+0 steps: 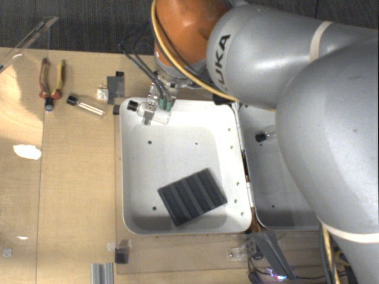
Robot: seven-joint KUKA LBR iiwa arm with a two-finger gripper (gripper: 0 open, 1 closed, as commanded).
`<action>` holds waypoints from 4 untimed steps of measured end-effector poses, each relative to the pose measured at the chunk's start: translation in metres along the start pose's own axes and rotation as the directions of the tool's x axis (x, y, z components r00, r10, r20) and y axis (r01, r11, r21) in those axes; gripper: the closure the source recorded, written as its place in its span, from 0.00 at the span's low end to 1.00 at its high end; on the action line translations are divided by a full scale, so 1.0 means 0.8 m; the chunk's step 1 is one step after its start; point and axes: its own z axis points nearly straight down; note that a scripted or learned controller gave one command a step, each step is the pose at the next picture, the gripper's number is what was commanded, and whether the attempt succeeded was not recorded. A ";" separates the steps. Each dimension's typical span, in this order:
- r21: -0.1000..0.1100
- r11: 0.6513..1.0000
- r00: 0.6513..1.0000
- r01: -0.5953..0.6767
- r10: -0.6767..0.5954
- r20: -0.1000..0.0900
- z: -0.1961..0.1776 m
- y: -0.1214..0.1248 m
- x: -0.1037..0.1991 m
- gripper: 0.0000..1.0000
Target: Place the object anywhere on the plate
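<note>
We judge the task to be at an early stage, with nothing yet placed. The one loose thing in the bins is a dark ribbed block [192, 197]. It lies flat on the floor of the left bin [177, 149], turned at a slant, toward the near right corner and just short of the walls there. We take it to be the object to be moved.

The claw [155, 108] hangs over the far left corner of that same bin, close to the rim and well apart from the block. We see nothing carried beneath it. It is small and partly masked by its own fittings, so we cannot tell whether it stands wide or narrow.

The grey arm [296, 70] sweeps in from the right and covers much of the right bin [266, 158]. On the bare strip of that bin we can pick out a small dark speck and little else. We cannot tell from here what is meant to serve as the plate.

On the desk [71, 188] to the left lie red-handled pliers [51, 80] and a few small bits, which have no part in the job.

As we read it, the whole task is left: reaching the block, gripping it, lifting it, and setting it down on the plate.
</note>
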 end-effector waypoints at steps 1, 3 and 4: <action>0.000 0.982 0.982 0.189 -0.189 0.000 -0.050 0.013 0.011 1.00; 0.000 0.916 0.916 0.401 -0.401 -0.003 -0.047 0.011 0.019 1.00; -0.001 0.782 0.782 0.623 -0.623 -0.002 -0.014 0.017 -0.001 1.00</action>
